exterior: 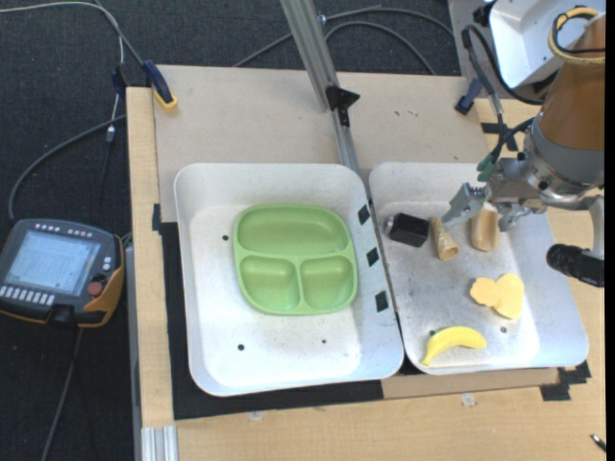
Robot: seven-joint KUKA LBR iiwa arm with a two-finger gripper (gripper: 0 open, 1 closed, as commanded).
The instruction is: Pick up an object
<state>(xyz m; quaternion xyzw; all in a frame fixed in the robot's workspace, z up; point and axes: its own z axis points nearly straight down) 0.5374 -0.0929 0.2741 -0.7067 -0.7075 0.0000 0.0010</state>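
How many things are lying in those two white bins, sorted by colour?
Green: 1, the divided plate in the left bin.
Yellow: 2, the banana and a lumpy yellow piece.
Tan: 2, a small cylinder and a block under the tool.
Black: 1, a small block.
Total: 6

A handheld control unit [60,272] lies on the dark floor at nine o'clock. A blue-and-yellow clamp [159,84] grips the bench at eleven.

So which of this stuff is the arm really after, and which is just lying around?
For the job:
- gripper
- tan block
- tan cylinder
- black block
- yellow banana
- yellow heart-shaped piece

Just lying about:
- green divided plate
- control pendant
- blue clamp
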